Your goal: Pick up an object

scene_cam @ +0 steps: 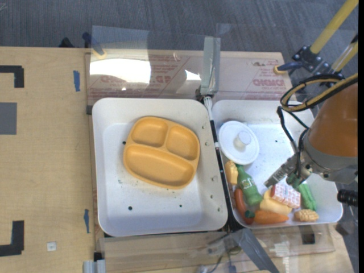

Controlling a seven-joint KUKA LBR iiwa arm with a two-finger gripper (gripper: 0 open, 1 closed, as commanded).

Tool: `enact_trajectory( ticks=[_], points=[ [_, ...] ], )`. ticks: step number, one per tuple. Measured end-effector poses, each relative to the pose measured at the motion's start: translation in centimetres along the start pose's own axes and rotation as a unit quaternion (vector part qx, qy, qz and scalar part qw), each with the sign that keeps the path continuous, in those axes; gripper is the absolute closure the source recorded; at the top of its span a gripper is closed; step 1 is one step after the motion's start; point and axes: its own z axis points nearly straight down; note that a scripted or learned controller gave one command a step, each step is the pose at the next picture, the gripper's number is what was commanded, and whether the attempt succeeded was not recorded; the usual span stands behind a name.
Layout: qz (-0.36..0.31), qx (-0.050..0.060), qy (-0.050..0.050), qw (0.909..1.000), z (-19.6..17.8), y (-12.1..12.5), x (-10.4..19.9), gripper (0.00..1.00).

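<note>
Left bin: I'm seeing the shallow white left bin (108,169) holding an orange three-compartment plastic plate (162,151).
Right bin: the shallow white right bin (267,131) is carrying a white round lid (239,142), green toy bottle (248,187), red-and-white packet (285,197), and orange toy carrot (267,216).
Pincer: the pincer (287,178) is hovering over the packet; I cannot tell its opening.

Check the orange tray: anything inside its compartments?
The orange tray in the left bin shows three bare compartments, nothing in them. What lies beneath the tray is covered.
</note>
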Motion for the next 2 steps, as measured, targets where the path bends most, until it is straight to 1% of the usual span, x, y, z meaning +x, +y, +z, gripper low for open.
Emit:
enact_trajectory(
  ticks=[1, 2],
  points=[
    [0.000, 0.000, 0.000, 1.0000, 0.1, 0.0, 0.0, 0.00],
    [0.041, 0.000, -0.002, 0.9992, 5.6, 0.7, 1.0, 0.00]
  ],
)
